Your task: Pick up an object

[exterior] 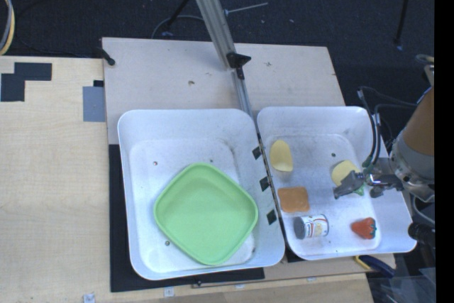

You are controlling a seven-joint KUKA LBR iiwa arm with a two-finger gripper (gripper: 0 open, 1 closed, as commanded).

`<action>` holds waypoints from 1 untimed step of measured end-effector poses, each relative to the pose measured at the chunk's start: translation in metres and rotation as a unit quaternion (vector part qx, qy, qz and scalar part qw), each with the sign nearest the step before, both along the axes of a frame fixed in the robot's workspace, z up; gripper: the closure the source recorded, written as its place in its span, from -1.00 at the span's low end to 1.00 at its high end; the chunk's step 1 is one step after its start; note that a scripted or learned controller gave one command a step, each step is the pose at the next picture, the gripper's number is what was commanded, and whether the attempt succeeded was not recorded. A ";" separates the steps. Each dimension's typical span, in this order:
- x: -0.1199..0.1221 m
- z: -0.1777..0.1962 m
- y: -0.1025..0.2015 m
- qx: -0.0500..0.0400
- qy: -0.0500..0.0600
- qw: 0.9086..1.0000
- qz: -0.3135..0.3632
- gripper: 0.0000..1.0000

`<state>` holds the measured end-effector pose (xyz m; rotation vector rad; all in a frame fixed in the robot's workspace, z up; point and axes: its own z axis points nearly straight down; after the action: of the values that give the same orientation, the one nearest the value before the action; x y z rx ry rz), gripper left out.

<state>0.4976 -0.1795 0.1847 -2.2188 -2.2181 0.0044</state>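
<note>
- Pincer point(349, 186): I see it low inside the right bin point(312, 120), reaching in from the bin's right wall. Whether it is spread or pressed together I cannot tell (the tip is a dark blur against the bin floor), and I see nothing clearly between its tips.
- Yellow piece point(343, 171): a small rounded yellow thing, touching or just beside the pincer on its upper-left. I judge this the likeliest target, though I cannot say it is gripped.
- Red piece point(364, 228): strawberry-like, lying near the pincer, below it and slightly to its right, apart from it.
- Small can point(311, 226): on its side, below and to the left of the pincer, apart from it.
- Orange block point(294, 199): a flat square thing, left of the pincer and a little lower, just above the can.
- Pale yellow piece point(281, 155): an elongated shape, well left of the pincer and slightly higher, near the wall shared with the other bin.
- Green plate point(206, 213): lying flat in the left bin point(142, 135), well apart from the pincer, far to its left.
- Progress, as I judge it: the approach looks done (pincer down among the objects, at the yellow piece). Still left: a confirmed grip and the lift clear of the bin floor. Every object appears to rest on a bin floor, so I count nothing as picked up yet.
</note>
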 end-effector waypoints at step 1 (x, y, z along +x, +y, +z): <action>-0.005 -0.063 -0.001 0.000 0.001 1.000 0.000 -1.00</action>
<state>0.4929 -0.1807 0.1222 -2.2172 -2.2179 0.0050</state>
